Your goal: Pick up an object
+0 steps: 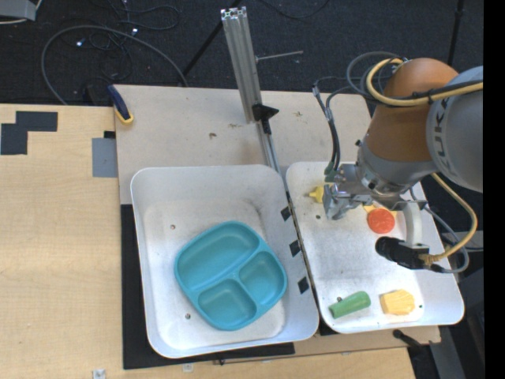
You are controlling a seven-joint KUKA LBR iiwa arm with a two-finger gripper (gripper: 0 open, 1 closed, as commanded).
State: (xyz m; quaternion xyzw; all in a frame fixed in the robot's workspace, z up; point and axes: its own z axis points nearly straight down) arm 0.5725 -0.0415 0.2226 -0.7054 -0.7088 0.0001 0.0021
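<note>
My gripper (336, 208) hangs low over the far left part of the right bin (347, 290), under the grey arm with its orange band. A small yellow object (317, 193) lies just to its left, partly hidden by it. An orange round object (381, 221) sits just right of the gripper. Near the bin's front edge lie a green cylinder (349, 305) and a yellow object (398, 302). I see nothing held in the gripper.
The left bin (158, 212) holds a teal divided plate (230, 274). A metal post (243, 61) rises behind the bins, with a thin rod slanting down between them. Black clips sit along the seam between the two bins.
</note>
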